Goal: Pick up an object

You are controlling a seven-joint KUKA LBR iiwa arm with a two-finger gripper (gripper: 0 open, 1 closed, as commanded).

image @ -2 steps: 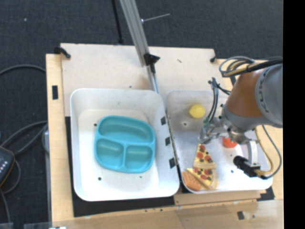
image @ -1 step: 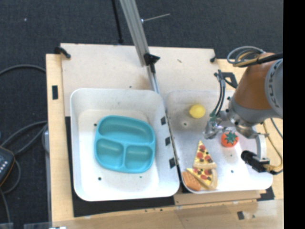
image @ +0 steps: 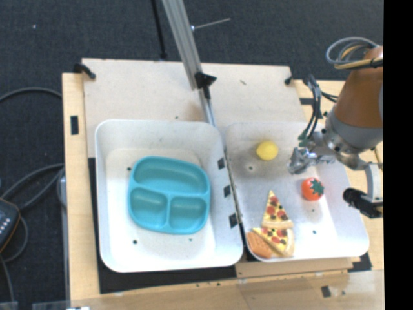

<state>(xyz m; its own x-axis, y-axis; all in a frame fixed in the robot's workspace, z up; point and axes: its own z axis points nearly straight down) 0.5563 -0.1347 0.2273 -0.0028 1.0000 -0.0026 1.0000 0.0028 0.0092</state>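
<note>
Nearest us, at the front edge of the right white bin (image: 342,237), we see a toy pizza slice (image: 276,221) lying against a tan bread-like piece (image: 259,243). Behind them sit a small red tomato-like toy (image: 312,189) and a round yellow ball (image: 267,150), well apart. Our metal two-finger gripper (image: 299,159) hangs between ball and tomato, touching neither; we cannot tell how it is set. A turquoise three-compartment plastic tray (image: 169,194) rests in the left white bin (image: 116,141).

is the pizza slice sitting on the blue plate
No, the pizza slice lies in the right bin, while the blue plate is in the left bin.
</note>
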